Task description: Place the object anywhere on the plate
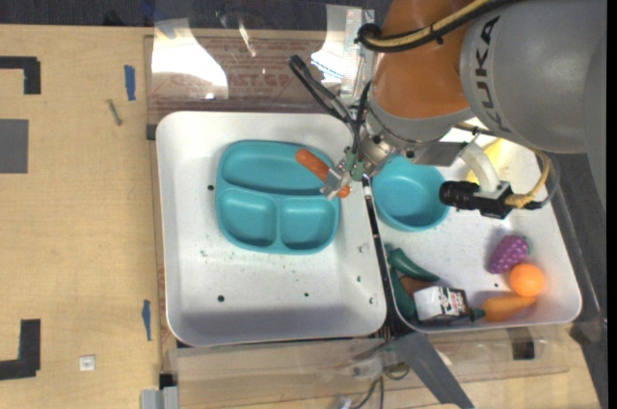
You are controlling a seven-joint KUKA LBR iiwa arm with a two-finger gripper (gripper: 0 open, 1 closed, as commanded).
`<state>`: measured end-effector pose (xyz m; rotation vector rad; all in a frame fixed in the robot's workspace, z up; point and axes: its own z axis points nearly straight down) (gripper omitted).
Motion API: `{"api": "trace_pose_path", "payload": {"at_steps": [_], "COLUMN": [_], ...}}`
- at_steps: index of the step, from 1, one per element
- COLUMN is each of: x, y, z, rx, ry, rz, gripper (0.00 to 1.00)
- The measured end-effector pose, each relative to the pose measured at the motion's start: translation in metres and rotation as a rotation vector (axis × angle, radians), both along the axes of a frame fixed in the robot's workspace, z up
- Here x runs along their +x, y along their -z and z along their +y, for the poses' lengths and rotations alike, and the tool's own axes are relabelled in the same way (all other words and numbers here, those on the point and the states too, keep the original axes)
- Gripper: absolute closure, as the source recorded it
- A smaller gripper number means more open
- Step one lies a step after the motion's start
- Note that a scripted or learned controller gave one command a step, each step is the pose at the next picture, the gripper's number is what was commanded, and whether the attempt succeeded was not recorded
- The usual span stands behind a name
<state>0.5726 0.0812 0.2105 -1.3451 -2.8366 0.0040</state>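
gripper (345, 177) over plate's right rim, closed on lower end of small orange carrot (311, 163) | carrot slants over teal divided plate (275, 197) upper right compartment | likely light, stiff, smooth plastic, may slip; mid-body pinch safer

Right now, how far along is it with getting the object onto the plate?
Nearly there, it seems. The end effector is at the right rim of the teal divided plate in the left bin, and a small orange carrot-like piece sits over the plate's upper compartment. Whether it is released is unclear; letting go and withdrawing remain.
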Motion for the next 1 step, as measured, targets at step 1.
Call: {"api": "trace_pose_path", "payload": {"at_steps": [1], "x": [0.0009], "y": [-0.0024], "z": [0.0016], "rx": [0.002], "ry": [-0.002], "rz": [-0.005], "gripper": [0.00]}}
